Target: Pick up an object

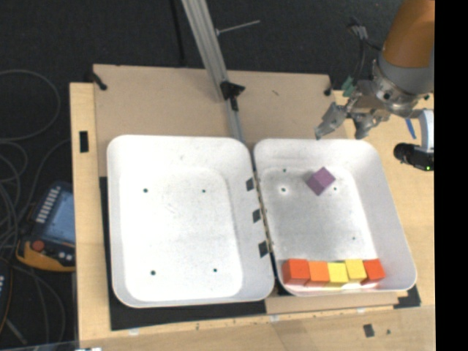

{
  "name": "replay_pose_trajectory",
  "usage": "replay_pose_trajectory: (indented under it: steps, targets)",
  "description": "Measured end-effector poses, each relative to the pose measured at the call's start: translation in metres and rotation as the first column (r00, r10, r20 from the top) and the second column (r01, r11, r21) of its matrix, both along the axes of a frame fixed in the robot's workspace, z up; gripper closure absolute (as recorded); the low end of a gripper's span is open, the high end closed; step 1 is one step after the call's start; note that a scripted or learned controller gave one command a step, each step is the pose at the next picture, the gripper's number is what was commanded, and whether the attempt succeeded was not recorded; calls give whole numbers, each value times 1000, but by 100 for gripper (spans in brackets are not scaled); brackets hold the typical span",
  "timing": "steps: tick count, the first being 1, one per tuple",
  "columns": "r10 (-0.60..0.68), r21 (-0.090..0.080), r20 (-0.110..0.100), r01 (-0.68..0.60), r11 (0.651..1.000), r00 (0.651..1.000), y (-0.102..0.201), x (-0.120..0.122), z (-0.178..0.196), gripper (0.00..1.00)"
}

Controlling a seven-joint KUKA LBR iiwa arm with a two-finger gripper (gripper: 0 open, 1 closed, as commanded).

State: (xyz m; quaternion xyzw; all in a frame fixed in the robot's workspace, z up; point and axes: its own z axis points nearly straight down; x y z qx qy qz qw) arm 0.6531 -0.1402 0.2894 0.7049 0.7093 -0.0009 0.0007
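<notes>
Purple cube (320, 180) lies tilted in right bin (391, 196); pincer (344, 125) hangs spread apart, holding nothing.

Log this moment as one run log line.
gripper: open, above right bin's far rim | purple block: in right bin, untouched | row of orange and yellow blocks: near wall

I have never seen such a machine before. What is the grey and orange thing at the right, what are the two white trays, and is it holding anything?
One camera looks down at a slant on a bench. The grey and orange thing is a robot arm; its gripper, a two-finger claw, hangs open above the far edge of the right bin, holding nothing. That bin holds a purple block and, along its near wall, a row of orange and yellow blocks. The left bin lies beside it.
</notes>
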Motion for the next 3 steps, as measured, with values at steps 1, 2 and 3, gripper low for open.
replay_pose_trajectory:
  steps: [1, 2, 3]
  targets:
    - [-7, 2, -6, 7, 1000, 1000, -11, -22, -150, 0]
    - [-7, 1, 1, 7, 1000, 1000, -25, -1, -162, 0]
    - [-8, -1, 5, 8, 1000, 1000, -27, 0, -153, 100]
